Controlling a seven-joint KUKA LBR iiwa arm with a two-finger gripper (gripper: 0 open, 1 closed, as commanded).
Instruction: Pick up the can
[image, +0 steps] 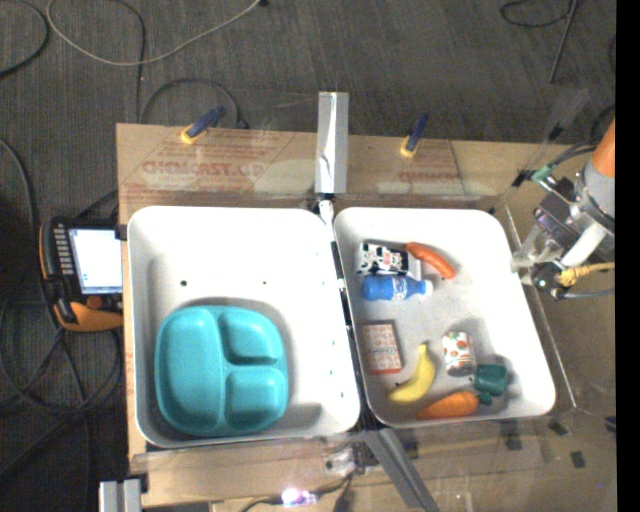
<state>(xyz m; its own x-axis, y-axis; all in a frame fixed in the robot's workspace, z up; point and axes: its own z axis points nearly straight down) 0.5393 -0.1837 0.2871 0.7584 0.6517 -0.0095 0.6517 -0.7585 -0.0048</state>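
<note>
The can (457, 352) lies in the right bin (520, 300), near its front right corner, between the banana (420, 375) and a green toy (492, 378). The tool (545, 262) hangs outside that bin's right rim; its grip state I cannot tell. From the tool, the can lies inward and toward the front edge.

We see bins (420, 215) white plastic, smooth, semi-gloss | tray (222, 370) teal plastic, matt | can (457, 352) w/ printed label, shiny top | bottle (395, 289) blue glossy plastic | table (200, 165) brown cardboard, matt | floor (100, 60) grey carpet, rough
</note>
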